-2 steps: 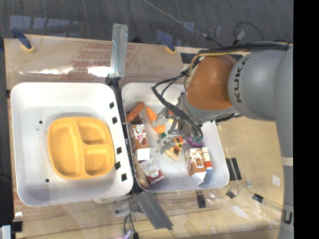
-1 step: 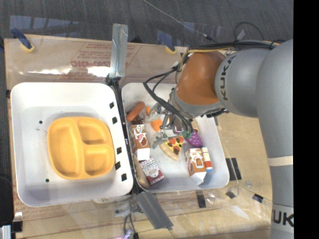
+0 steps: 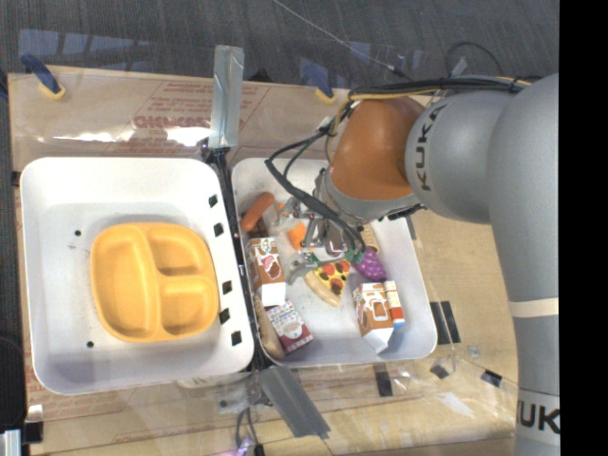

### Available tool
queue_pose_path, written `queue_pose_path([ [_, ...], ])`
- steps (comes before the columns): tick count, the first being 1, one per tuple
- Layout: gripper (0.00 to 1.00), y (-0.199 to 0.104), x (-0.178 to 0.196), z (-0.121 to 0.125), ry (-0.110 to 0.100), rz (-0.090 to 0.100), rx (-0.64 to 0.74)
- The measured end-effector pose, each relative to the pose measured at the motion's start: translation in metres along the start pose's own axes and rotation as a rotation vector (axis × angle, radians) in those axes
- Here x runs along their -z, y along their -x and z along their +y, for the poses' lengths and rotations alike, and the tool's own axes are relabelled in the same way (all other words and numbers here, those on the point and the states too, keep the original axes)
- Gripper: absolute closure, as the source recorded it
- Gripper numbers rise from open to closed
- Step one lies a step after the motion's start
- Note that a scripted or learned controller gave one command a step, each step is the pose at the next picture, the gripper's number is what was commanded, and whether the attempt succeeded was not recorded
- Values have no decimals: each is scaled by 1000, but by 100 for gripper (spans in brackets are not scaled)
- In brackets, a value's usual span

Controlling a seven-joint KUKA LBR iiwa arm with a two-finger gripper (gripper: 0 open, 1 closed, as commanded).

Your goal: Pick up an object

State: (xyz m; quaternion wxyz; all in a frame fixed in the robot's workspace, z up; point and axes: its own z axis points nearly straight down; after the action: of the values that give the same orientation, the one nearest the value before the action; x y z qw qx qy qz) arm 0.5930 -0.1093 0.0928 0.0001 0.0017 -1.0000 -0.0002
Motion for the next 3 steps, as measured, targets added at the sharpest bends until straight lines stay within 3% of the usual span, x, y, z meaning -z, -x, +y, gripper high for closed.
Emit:
queue_pose_path([
  [1, 0, -14, 14, -17, 0, 2, -166],
  [2, 0, -9, 15, 1, 0, 0, -93],
  [3, 0, 8, 0, 0, -1, -4, 86],
])
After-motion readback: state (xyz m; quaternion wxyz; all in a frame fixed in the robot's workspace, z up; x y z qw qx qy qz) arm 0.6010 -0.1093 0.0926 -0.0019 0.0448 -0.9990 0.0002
